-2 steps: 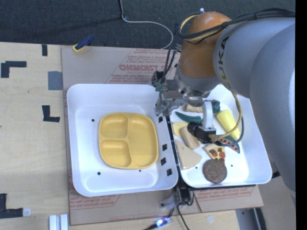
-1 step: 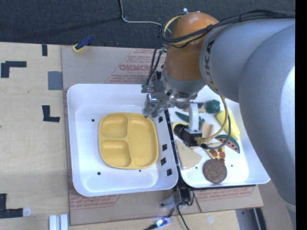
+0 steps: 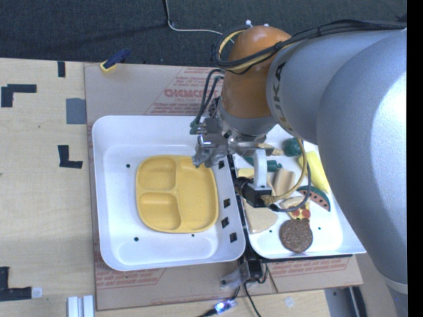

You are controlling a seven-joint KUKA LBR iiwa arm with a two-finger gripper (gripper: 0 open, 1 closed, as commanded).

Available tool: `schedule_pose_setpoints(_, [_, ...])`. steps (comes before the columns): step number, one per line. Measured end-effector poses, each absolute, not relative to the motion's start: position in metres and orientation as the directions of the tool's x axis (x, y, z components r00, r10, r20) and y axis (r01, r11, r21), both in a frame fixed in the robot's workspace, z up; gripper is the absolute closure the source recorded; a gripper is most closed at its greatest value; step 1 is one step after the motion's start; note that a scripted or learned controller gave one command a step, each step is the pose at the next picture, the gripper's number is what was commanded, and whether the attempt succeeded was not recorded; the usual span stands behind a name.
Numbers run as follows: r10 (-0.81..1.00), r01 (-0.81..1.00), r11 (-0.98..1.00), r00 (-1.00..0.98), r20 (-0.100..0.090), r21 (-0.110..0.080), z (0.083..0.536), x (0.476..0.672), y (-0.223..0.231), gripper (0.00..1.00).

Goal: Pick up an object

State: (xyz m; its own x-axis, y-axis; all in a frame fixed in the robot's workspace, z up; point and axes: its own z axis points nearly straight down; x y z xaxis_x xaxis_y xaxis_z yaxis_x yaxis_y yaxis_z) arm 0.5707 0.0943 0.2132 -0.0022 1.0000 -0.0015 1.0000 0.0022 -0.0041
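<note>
A smooth yellow plastic divided plate [image 3: 177,193], rounded at the corners and moulded into three compartments, is seen lying flat in the left white bin [image 3: 111,177], a shallow glossy tray with curved corners. The tool [image 3: 206,152], a dark metal assembly hung with cables, is seen at the plate's 1 o'clock corner, just over its rim; whether it is clenched or released cannot be told. The right white bin [image 3: 330,240] is largely covered by the grey arm [image 3: 344,111] and its orange band [image 3: 251,68]. At 5 o'clock there, a round brown textured disc [image 3: 295,236] is seen near a watermelon-slice toy [image 3: 317,197]. A brown cardboard sheet [image 3: 145,88] is spread on the tabletop [image 3: 39,197].
</note>
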Motion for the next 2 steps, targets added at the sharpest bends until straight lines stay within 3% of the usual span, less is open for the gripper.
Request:
schedule_pose_setpoints(1, [1.0,1.0,0.002,-0.002,0.0,-0.001,0.235,0.571,0.093,1.0])
schedule_pose_setpoints(2, [1.0,1.0,0.001,-0.001,-0.001,-0.004,0.217,0.564,0.098,1.0])
